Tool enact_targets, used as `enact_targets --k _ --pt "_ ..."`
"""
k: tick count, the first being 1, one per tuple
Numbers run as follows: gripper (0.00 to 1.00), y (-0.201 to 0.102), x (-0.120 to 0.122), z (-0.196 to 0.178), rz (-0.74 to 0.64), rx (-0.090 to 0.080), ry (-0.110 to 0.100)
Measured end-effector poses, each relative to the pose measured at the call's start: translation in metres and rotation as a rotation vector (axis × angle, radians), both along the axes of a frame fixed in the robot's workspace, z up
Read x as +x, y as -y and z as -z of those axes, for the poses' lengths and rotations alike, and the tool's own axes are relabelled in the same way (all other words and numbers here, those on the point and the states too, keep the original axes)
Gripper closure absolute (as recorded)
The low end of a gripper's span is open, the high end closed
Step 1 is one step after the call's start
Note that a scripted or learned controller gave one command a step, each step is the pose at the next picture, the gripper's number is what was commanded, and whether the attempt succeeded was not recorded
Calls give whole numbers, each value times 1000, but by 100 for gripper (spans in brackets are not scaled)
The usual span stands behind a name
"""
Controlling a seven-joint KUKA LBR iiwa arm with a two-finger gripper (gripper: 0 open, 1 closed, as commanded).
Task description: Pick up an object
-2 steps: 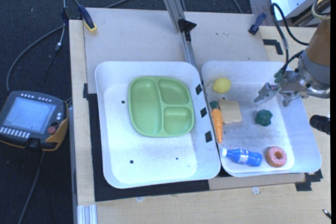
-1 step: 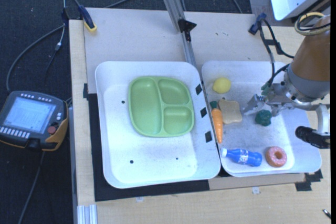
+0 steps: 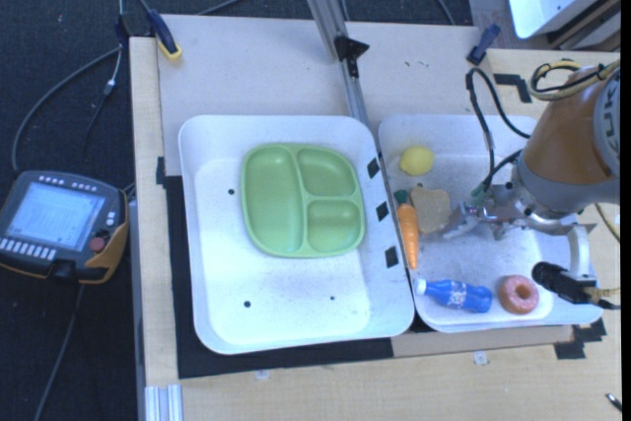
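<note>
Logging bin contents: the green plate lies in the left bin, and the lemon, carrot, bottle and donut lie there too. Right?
Not quite. The plate does lie in the left bin, but the camera view shows the lemon, carrot, bottle and donut in the right bin.

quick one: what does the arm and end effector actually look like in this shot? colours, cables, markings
The arm is a thick rounded body, orange above and grey toward the wrist. Black cables loop along it, with a yellowish one near the top. The end effector is small bare silvery metal with thin fingers, a few wires running into it. A black cylindrical part sticks out below the wrist. No readable markings at this resolution.
</note>
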State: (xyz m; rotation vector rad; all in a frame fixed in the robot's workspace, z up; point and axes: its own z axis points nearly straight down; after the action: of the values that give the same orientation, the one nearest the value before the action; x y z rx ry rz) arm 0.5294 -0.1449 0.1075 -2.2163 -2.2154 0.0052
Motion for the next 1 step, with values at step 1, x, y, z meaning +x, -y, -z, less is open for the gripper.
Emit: enact_targets --k 1 --pt "0 -1 1 22 -1 -1 7"
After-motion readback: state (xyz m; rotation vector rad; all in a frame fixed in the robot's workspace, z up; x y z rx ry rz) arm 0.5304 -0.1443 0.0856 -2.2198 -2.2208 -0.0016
